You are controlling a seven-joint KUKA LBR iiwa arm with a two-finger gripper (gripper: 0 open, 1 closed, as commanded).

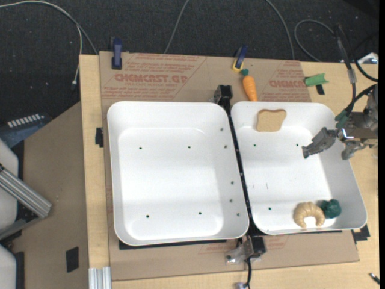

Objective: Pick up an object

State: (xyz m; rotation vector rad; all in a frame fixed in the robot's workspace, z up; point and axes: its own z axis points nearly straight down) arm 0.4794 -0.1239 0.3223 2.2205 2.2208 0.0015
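I see my gripper (332,143) spread open, holding nothing, over right bin (283,179). Tan croissant (308,214) sits at near rim; bin centre bare.

A cardboard-covered bench (156,77) bears two white bins (174,173) side by side and a toy carrot (249,88).

bins: 2 (174,110) (346,179) | toast (270,120): 1 | croissant (309,214): 1 | carrot (249,88): 1 | green toy (331,208): 1

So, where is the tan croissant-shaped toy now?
The tan croissant-shaped toy lies in the right white bin, at its near right corner, touching a dark green toy.
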